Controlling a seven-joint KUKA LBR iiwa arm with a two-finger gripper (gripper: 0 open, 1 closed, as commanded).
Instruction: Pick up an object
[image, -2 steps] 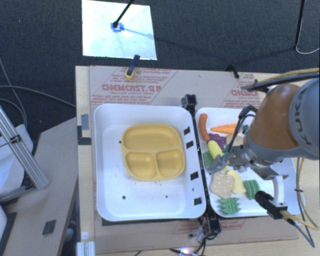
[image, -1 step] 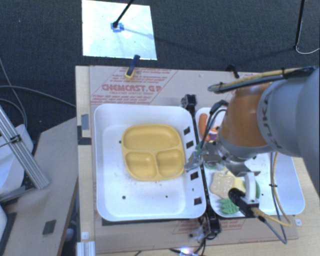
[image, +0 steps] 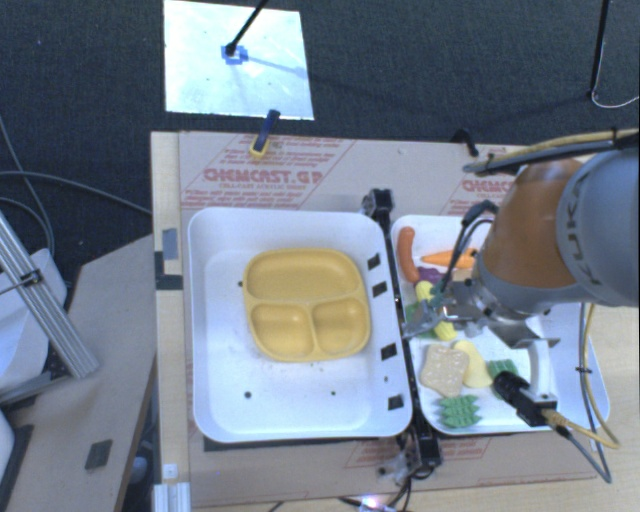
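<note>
Looming over the right bin, the grey arm covers much of it. Its claw sits low by the divider; whether it is clenched or released cannot be told. A cracker-like piece lies just below the claw, a green toy lower still. Left of the claw, a yellow sectioned plate rests in the left bin.

The bench is bearing two white bins side by side: the left bin and the right bin. A yellow-and-blue tool is lying at its far edge.
</note>
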